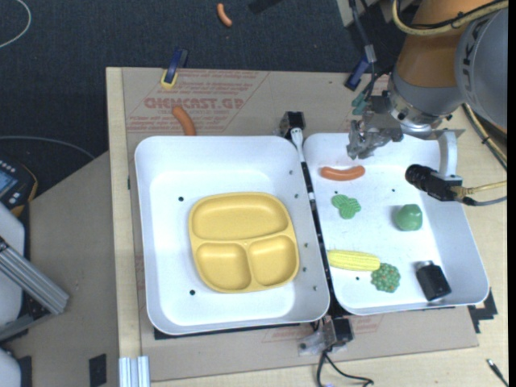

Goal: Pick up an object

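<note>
While poised over right bin's (463, 240) far edge, jaws (360, 147) just above sausage (343, 172); grip state impossible to tell. Nearby: broccoli piece (347, 206), green pepper (409, 217), corn cob (353, 260) toward near edge. Yellow divided tray (242, 241) in left bin (161, 216).

Yellow divided tray (240, 241) in left bin (153, 216); orange sausage (185, 120) on bench.

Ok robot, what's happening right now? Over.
End effector poised just above the hot dog, right bin. Hot dog lying flat, not gripped. Broccoli close by, nothing blocking.
</note>
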Controlling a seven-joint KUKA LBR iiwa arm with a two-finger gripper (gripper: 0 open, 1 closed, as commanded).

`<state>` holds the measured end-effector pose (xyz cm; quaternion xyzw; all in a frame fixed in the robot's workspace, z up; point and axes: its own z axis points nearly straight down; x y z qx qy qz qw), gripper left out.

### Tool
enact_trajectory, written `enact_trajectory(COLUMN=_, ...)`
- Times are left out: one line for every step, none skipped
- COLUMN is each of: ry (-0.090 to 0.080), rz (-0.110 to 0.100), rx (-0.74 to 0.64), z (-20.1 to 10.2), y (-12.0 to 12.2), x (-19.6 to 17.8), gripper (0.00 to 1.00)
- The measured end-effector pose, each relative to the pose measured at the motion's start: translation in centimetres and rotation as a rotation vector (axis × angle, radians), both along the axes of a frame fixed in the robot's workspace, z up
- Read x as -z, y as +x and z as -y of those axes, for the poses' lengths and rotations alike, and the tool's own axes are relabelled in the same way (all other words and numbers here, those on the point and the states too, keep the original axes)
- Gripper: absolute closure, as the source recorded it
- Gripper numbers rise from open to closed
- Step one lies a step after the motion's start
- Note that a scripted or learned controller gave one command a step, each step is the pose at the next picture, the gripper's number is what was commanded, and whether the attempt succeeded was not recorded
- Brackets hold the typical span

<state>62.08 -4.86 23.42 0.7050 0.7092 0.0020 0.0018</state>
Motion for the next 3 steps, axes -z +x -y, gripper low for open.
enact_trajectory(ry=0.0, rz=-0.002, rx=0.0, z=-5.85, y=1.68, x=1.3, gripper=1.0)
enact_trajectory(ry=-0.002, rz=-0.003, rx=0.005, z=-5.79, y=2.17, x=1.96, gripper=1.0)
enact_trajectory(ry=-0.001, rz=-0.001, rx=0.005, z=-6.56, y=2.17, x=1.34, gripper=1.0)
